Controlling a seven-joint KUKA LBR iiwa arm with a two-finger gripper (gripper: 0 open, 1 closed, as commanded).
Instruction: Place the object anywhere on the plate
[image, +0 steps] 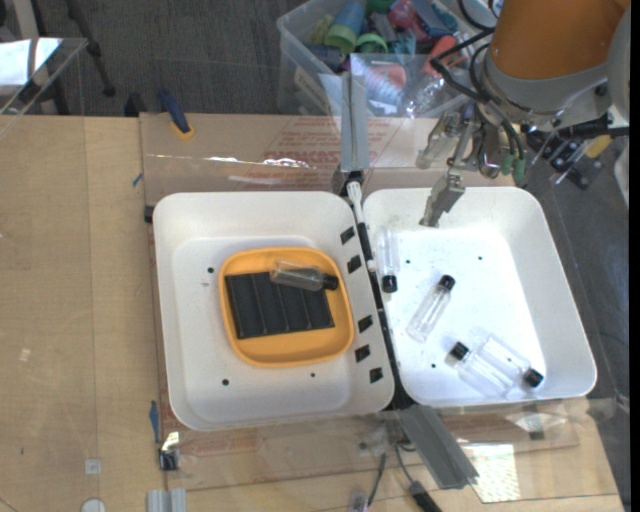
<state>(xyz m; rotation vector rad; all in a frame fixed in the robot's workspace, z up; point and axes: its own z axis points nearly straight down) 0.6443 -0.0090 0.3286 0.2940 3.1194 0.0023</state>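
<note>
A yellow plate (240, 343) with a black ridged insert sits in the left bin (190, 390). A clear vial (298, 275) with a dark cap lies across the insert's upper right part. My gripper (438, 205) hangs over the far edge of the right bin (560, 300), well away from the plate, and I see nothing in it. Several more clear, black-capped vials lie in the right bin: one (388, 260) along its left wall, one (430, 305) near the middle, and two (495, 365) at the front right.
A raised divider with black clips (362, 290) separates the two bins. A clear tub of coloured items (380, 50) stands behind the bins. The arm's cables (490, 140) hang above the right bin's far edge.
</note>
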